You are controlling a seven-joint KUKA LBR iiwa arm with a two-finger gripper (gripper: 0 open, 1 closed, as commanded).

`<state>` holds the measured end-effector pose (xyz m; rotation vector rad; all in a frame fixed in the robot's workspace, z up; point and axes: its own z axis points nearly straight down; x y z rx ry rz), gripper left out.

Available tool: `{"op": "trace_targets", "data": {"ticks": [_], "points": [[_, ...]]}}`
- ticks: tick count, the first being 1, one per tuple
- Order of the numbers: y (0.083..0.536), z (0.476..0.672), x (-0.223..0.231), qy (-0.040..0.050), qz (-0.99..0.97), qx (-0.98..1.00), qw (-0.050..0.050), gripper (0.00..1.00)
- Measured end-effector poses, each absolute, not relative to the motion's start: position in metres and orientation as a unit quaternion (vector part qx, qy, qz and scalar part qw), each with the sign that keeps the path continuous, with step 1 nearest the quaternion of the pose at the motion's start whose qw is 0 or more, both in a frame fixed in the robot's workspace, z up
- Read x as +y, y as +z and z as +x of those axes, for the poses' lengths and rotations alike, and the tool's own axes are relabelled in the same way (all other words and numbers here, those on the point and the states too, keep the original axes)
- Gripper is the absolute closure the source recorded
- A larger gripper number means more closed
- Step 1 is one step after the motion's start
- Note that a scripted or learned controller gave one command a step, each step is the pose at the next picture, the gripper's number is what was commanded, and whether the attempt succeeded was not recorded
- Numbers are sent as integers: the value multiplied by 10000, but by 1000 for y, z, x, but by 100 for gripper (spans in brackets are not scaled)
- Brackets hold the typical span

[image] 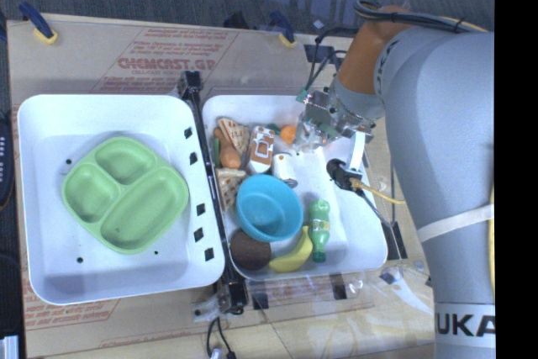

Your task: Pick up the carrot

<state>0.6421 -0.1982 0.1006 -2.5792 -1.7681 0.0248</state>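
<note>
The carrot [228, 155] appears to be the short orange piece lying near the right bin's left wall, wedged among bread slices [230, 133]. My gripper [313, 133] hangs low over the back of the right bin [353, 206], well to the carrot's right. A small round orange object [288, 133] sits just left of the gripper, close to it. Whether the two touch is not clear. The grey arm with its orange band [363, 59] comes in from the right above the bin's far corner.
The right bin also holds a blue bowl [269, 208], a banana [292, 256], a green bottle [319, 228], a brown round fruit [250, 250], a small brown-and-white box [261, 147] and a white cup [284, 166]. A green divided plate [126, 193] lies in the left bin [42, 139].
</note>
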Motion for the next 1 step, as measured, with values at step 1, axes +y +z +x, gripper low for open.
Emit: {"op": "trace_targets", "data": {"ticks": [1], "points": [[91, 610, -160, 32, -6570, -7539, 33, 100]]}}
